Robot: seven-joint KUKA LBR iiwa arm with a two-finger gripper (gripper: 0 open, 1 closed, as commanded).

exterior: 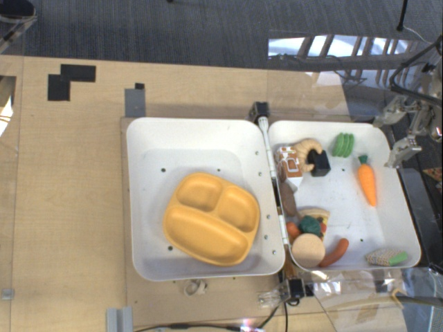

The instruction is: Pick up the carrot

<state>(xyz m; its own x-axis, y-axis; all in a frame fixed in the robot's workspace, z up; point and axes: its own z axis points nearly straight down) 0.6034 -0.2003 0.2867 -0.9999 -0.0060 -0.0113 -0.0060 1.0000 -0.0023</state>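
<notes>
The carrot (367,183), orange with a small green top, lies on the floor of the right bin (346,206) near its right wall, top pointing away from me. The gripper (405,149) is a grey metal shape at the right edge of the camera view, just outside the bin's far right corner. It sits beyond and to the right of the carrot, apart from it, with nothing seen in it.
The right bin also holds a green ridged piece (343,144), a black piece (319,162), a tan bread shape (306,147), a red sausage (334,252), a beige ball (309,249) and a speckled piece (386,257). A yellow divided plate (211,217) lies in the left bin (149,185).
</notes>
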